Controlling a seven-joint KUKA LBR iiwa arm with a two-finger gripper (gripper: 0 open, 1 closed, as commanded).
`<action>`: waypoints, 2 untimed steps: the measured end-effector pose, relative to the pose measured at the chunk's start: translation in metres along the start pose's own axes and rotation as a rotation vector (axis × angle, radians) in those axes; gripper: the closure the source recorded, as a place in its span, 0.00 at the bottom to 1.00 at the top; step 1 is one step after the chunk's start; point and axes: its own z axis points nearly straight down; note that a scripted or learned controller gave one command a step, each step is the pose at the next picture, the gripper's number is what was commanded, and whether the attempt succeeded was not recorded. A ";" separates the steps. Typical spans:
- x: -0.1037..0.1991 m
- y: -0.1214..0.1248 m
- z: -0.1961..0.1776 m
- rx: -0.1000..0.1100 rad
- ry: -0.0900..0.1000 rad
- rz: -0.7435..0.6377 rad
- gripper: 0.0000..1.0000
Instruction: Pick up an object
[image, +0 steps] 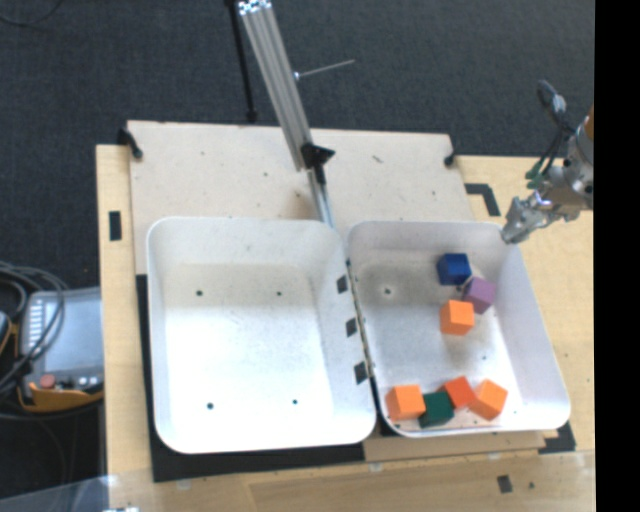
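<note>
Blocks lie scattered in the right bin (530, 330), seven in all, and none of them is between the fingers of the hand (515, 228). A blue cube (453, 268) sits toward twelve o'clock within that bin; just below it and a little toward three o'clock lies a purple cube (481, 293), and touching that one at its seven o'clock side is an orange cube (457, 317). Along the six o'clock wall of the bin runs a row of four: an orange block (405, 401) at the nine o'clock end, a dark green block (437, 408) pressed against it, a red-orange block (460, 391) next, and another orange block (489, 398) at the three o'clock end.

The arm comes in from three o'clock, and the hand hangs over the bin's upper corner at about one o'clock, near the rim and well apart from every block. Its tip is small and blurred, so whether the fingers are spread or pressed together cannot be told.

The left bin (250, 330) stands side by side with the right one on the table (115, 190). A slanted metal post (280, 85) rises from the table's far edge at twelve o'clock. A grey control box (60, 335) with cables sits off the table at nine o'clock.
</note>
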 end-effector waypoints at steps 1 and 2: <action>0.045 -0.009 0.015 0.007 0.000 0.003 1.00; 0.102 -0.019 0.027 0.006 0.001 0.002 1.00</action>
